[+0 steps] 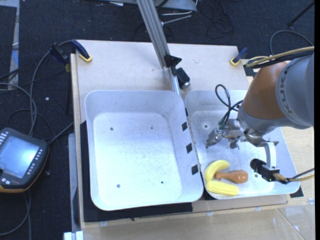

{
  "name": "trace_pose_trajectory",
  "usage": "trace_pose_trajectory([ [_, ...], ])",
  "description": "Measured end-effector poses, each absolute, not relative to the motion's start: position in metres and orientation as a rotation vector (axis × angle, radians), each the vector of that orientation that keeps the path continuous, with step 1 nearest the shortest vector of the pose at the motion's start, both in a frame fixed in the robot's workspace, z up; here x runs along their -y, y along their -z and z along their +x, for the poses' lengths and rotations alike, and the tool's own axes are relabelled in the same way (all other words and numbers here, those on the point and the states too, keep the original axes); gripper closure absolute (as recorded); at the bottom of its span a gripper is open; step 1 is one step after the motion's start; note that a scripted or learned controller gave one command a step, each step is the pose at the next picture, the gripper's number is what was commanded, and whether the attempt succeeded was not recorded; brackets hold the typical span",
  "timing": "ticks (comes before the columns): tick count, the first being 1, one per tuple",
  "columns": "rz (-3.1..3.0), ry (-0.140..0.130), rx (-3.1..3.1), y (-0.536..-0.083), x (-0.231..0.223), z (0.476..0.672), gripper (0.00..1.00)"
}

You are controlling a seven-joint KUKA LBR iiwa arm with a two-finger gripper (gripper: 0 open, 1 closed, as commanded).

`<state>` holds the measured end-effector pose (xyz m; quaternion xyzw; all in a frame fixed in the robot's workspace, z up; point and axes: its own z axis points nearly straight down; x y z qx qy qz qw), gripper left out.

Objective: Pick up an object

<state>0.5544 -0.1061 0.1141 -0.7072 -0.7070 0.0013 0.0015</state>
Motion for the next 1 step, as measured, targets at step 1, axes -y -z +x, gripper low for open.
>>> trace_pose_trajectory([
  [1, -2.222, 0.000, 2.221, -0.1261, 0.1061, 0.5556, 1.00],
])
